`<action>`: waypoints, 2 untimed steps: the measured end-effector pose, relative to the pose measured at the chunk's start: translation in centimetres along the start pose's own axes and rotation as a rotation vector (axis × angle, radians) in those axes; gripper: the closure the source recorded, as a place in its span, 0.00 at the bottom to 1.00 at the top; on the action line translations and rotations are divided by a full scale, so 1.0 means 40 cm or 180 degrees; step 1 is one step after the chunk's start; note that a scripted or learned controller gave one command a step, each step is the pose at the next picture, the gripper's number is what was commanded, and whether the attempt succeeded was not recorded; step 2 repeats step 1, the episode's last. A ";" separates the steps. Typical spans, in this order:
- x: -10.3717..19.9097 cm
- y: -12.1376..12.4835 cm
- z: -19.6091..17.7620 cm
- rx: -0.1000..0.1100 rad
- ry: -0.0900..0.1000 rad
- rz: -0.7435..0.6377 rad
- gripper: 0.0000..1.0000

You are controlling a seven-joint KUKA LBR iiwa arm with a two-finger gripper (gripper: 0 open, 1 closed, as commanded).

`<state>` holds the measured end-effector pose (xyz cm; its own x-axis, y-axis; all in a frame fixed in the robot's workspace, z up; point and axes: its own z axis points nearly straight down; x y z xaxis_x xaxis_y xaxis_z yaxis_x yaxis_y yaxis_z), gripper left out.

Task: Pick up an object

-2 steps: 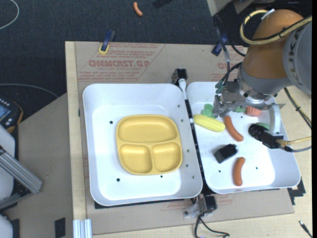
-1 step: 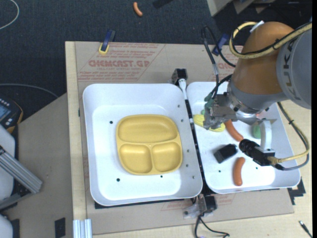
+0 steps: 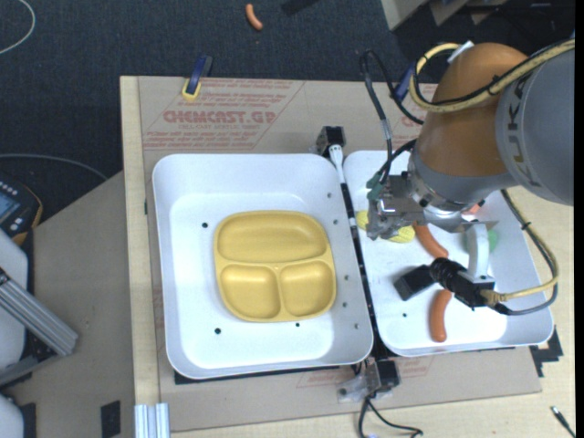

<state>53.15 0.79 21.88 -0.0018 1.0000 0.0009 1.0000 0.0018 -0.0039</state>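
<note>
The claw (image 3: 391, 215), its opening impossible to tell, is being held just above a yellow object (image 3: 398, 235), likely light and best pinched across its middle.

A dark carpeted floor (image 3: 109, 26) surrounds a pale wooden tabletop (image 3: 137, 172). 1 small orange object (image 3: 254, 15) lies on the carpet. Thin cables (image 3: 18, 12) curl at left.

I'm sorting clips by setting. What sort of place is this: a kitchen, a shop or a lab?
Most likely a robotics lab: a bench with two white bins, one holding a yellow plastic tray, loose cables, and a robot arm over toy sausages.
</note>
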 end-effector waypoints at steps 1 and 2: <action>-0.034 -0.002 -0.021 -0.0019 -0.0004 0.0009 1.00; -0.034 -0.002 -0.021 -0.0019 -0.0004 0.0009 1.00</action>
